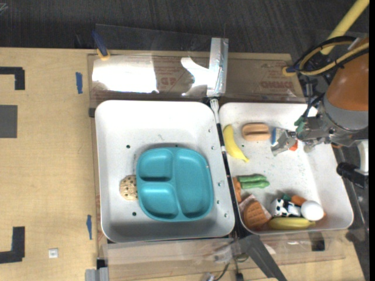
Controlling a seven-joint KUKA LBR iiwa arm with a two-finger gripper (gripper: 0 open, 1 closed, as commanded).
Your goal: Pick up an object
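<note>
At the frame's right, the pincer [282, 144] hangs released, grasping nothing, just right of the hot dog [255, 132] in the right bin [328, 183].

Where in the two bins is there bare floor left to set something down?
Left bin: a bare strip along the back wall, above the teal tray. Right bin: an open patch mid-floor, between the pincer and the egg, right of the green pepper. The right bin's front is crowded, and the cookie fills the tray's left gap.
</note>
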